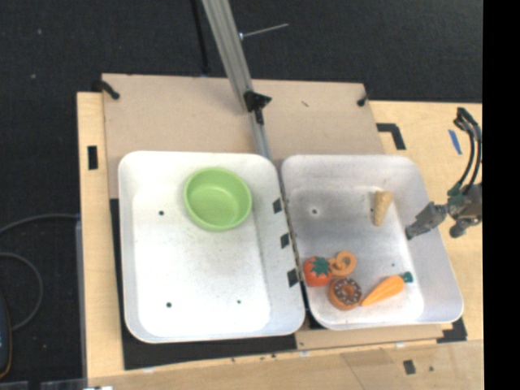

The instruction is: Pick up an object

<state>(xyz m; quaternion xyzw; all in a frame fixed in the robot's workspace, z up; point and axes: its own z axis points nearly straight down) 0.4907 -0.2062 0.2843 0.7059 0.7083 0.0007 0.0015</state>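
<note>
The right bin (357, 177) holds several small toys. A tan cork-like cylinder (380, 207) lies near its back right. Along the front sit an orange-red tomato (316, 271), an orange ring (344, 262), a brown doughnut (345, 292) and a carrot (383, 290). My gripper (441, 222) hangs over the right rim of this bin, to the right of the cylinder and apart from it. Its two dark fingers (421, 222) are spread, so it is open with nothing between them.
A green bowl (217, 199) stands in the back half of the left bin (162, 299). A slanted metal pole (231, 51) rises from between the bins at the back. Cables (470, 149) hang at the right edge above the gripper.
</note>
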